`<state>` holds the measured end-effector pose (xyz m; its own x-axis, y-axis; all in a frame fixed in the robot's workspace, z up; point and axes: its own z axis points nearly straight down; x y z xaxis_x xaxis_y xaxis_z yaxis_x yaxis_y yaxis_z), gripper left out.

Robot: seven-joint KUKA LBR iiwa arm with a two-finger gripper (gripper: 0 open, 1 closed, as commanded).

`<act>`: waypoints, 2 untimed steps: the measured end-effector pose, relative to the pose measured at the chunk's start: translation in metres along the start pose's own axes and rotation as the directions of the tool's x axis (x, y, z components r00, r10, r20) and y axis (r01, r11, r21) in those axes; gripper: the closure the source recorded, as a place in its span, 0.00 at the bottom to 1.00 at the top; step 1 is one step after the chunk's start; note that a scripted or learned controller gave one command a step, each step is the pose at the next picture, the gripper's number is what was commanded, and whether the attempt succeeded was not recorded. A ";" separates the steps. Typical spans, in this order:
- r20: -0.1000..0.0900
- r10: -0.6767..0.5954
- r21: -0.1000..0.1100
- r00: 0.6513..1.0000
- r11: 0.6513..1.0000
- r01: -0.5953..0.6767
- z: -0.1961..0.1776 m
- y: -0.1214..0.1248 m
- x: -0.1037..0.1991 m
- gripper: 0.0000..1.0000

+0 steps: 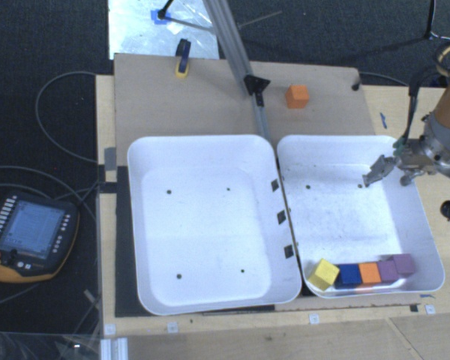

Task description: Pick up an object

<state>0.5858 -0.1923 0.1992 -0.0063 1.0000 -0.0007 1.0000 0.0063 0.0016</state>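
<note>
Worktop (210, 103) carries two shallow white bins side by side. Left bin (146, 201) shows only a few dark specks on its floor. Right bin (416, 223) holds a row of small blocks packed along its 6 o'clock wall: yellow block (324, 274) tilted at the row's 9 o'clock end, then blue block (349, 275), orange block (370, 273), and purple block (398, 266) at the 3 o'clock end, each touching its neighbour.

Arm (446, 118) reaches in from 3 o'clock, orange band up near the frame edge. Gripper (381, 171) sits over the right bin toward its 1 o'clock corner, well apart from the block row. Whether the jaws are released or clenched I cannot tell (metal parts blur together at this angle); no block is visible between them.

A second orange cube (297, 96) rests on the bare worktop at 12 o'clock of the right bin, outside both bins. Grey pole (232, 43) slants across the worktop toward the gap between the bins. Small yellow-and-blue clamp (182, 57) near the worktop's 11 o'clock edge. Teach pendant (28, 235) lies on the dark floor at 9 o'clock, cables looping around it.
</note>
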 end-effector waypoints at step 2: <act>-0.005 -0.007 0.000 1.000 1.000 0.007 0.109 -0.036 0.090 0.00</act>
<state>0.5493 -0.1027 0.0900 -0.0131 0.9999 0.0045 0.9999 0.0131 0.0011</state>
